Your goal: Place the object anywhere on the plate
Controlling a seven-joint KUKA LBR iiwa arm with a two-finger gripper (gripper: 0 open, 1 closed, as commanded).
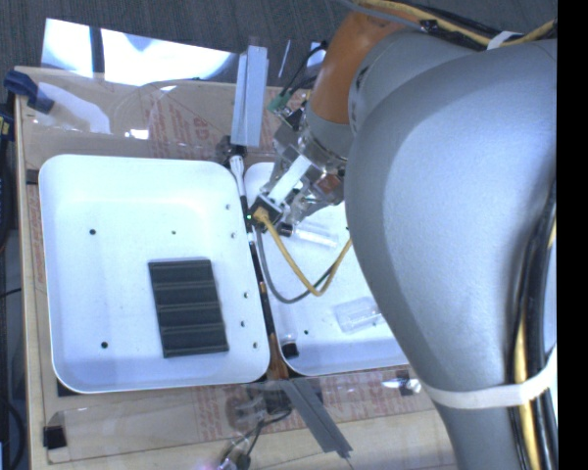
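A dark grey ribbed plate [188, 306] lies flat in the left white bin [78, 262], toward its front middle. My gripper [304, 202] hangs over the back left corner of the right bin [318, 365], close to the wall between the two bins. Just right of and below the gripper, a clear plastic object [320, 233] lies on the bin floor. A second clear piece [356, 313] lies nearer the front. The grey arm hides most of the right bin.
A small black thing [290, 349] sits at the front left corner of the right bin. A grey metal bar [249, 96] stands behind the bins, and a clamp-like fitting [309, 419] lies in front of them.
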